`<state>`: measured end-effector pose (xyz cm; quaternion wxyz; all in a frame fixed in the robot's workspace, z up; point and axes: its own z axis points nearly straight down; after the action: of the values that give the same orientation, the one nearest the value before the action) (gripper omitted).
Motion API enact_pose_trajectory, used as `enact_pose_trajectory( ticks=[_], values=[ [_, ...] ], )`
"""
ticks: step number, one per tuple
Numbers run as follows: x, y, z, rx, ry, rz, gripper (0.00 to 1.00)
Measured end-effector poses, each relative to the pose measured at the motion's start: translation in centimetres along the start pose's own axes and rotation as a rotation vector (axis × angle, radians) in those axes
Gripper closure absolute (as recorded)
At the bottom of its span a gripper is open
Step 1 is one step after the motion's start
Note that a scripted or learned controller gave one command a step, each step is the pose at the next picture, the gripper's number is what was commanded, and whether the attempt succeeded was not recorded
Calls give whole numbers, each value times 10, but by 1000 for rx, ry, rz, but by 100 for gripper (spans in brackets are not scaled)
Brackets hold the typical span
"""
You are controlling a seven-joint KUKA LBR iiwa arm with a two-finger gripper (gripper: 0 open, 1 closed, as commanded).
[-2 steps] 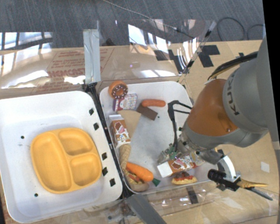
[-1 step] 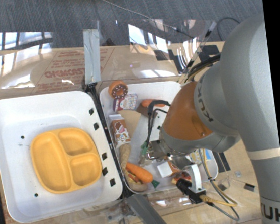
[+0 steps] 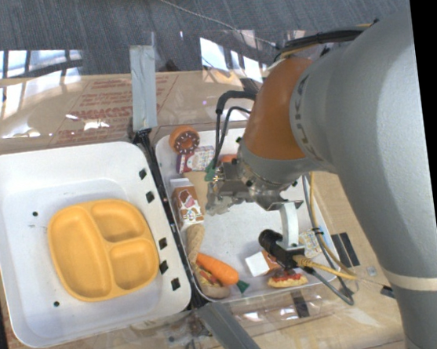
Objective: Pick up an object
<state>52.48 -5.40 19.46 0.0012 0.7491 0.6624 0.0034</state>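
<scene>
The arm hangs over the right bin [image 3: 260, 303], its gripper [image 3: 222, 191] low at centre frame, seemingly to reach the toys crowded along the bin's left wall. Whether it grips anything cannot be told. A carrot [image 3: 217, 269] lies lower centre, a small carton [image 3: 186, 204] just left. The yellow tray [image 3: 101, 248] fills the left bin [image 3: 13, 179].

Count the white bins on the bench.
2. The left bin holds a yellow tray; the right bin sits beside it under the arm, which hides part of it.
</scene>
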Motion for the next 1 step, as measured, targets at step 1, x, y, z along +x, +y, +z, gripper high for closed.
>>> enact_pose_trajectory(
  ticks=[1],
  values=[
    [-3,-2,3,7,-2,3,0]
  ],
)
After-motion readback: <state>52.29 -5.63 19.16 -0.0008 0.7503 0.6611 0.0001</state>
